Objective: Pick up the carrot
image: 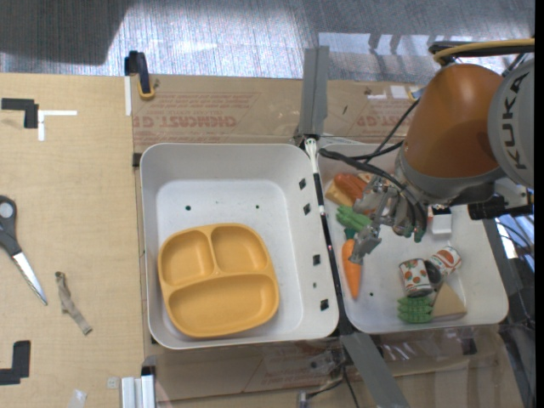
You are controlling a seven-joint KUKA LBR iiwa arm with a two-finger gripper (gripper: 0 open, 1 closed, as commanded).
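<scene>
The carrot (350, 275) is orange and lies along the left wall of the right bin (489, 313), thin tip pointing toward the front. My gripper (369, 242) hangs low just above and to the right of the carrot's thick upper end, under the orange wrist band (455, 121). From this angle the carrot does not appear to be lifted; it rests on the bin floor.
A green vegetable (352, 220) and an orange-yellow food piece (343, 189) lie behind the carrot. Two small cans (415, 275), a green item (414, 310) and a tan wedge (450, 301) sit front right. The left bin (170, 177) holds a yellow divided plate (218, 279). Scissors (15, 249) lie far left.
</scene>
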